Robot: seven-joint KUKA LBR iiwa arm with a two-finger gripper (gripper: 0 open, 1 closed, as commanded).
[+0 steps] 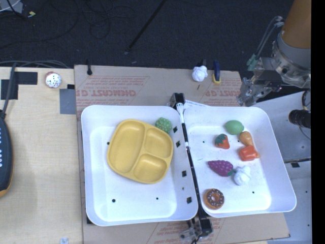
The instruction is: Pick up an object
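The right bin (277, 197) holds several toy foods: a green round fruit (234, 127), a strawberry (221, 141), an orange carrot (246, 138), a red pepper (248, 153), purple grapes (220, 167), a white garlic bulb (242, 176) and a chocolate donut (214, 199). In the left bin (96, 187) a yellow divided plate (139, 151) lies with a green bumpy piece (163, 124) by its far right corner. My gripper (252, 93) hangs over the cardboard just behind the right bin's far rim, apart from all the objects and with nothing seen in it.
On the cardboard behind the bins lie a small white crumpled object (199, 73) and a blue and yellow piece (217, 72). A spotted white ball (53, 80) rests on the wooden bench at the left. A black divider (185, 151) runs between the bins.
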